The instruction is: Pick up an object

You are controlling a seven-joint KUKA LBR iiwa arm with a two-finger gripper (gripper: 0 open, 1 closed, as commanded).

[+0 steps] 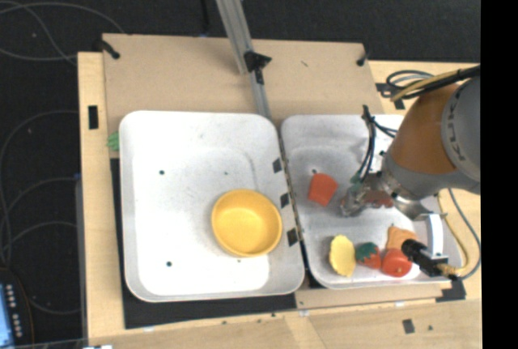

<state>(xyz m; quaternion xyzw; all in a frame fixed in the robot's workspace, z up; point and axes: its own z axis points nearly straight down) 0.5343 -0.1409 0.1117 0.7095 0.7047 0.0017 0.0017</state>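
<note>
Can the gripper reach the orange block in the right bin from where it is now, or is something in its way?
Probably yes. The gripper hangs in the right bin, just beside the orange block, with bare bin floor between them. The other toys lie nearer the front edge, out of the way.

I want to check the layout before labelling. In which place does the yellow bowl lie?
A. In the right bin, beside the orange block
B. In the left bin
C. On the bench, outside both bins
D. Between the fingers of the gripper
B: the yellow bowl rests on the floor of the left bin, near its right edge, while the orange block and the gripper are over the right bin.
</note>
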